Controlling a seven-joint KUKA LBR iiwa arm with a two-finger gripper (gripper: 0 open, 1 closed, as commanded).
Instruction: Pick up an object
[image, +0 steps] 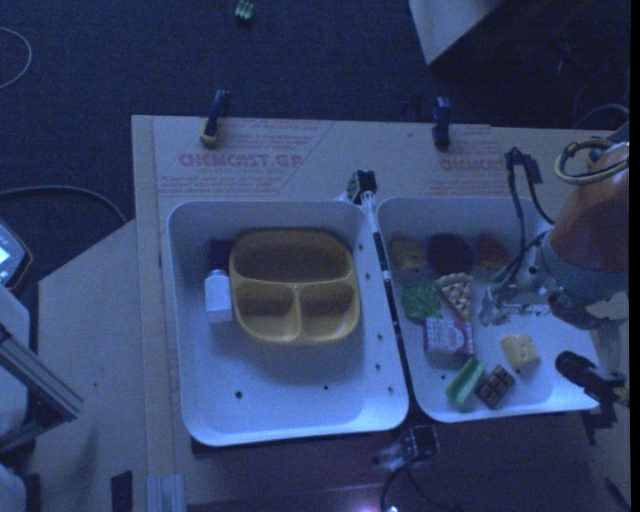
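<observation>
Two bins: left bin (200, 400) holds one yellow tray (294, 285) and one bottle (218, 295); right bin (540, 400) holds about nine food items; jaws (497, 305) state unclear.

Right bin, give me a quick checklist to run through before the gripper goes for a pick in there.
1. Gripper over the right bin: ok, it sits above the bin's middle, right of the red carton.
2. Target under the gripper: cannot tell, no item lies clearly beneath it.
3. Nearby items apart enough: not ok, the carton, the green leaf piece and the waffle-patterned piece crowd together.
4. Cheese wedge free of neighbours: ok, bare floor around it.
5. Finger opening: cannot tell, too dim and blurred.
6. Yellow divided plate and white bottle out of the way: ok, both in the left bin.
</observation>
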